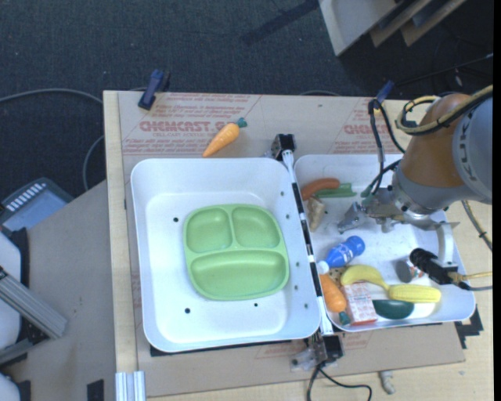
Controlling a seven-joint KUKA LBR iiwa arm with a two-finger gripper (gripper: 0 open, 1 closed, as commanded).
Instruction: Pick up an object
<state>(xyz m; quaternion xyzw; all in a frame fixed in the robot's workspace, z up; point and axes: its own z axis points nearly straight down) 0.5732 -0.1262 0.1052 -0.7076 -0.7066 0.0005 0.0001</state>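
A divided plate (235,252) lies in the left bin (153,235); toy food crowds the right bin (462,309). A toy carrot (221,139) rests behind the bins.

My bench (188,356) is a pale wooden board, its far strip covered by a sheet of brown cardboard (188,117) printed in red. A blue clamp (152,88) grips that sheet at the far left corner — another bit of blue sits at the far right (382,92). Around it all lies dark blue-grey carpet (117,39), evenly lit, with no hard shadows. A thin pale cable (47,98) curves across the carpet on the left. Beside my bench on the left stands a grey-beige surface (55,258) carrying a dark device (27,200) with pale keys. In the top right corner, light wooden furniture (391,19) juts in — I cannot tell what it is.
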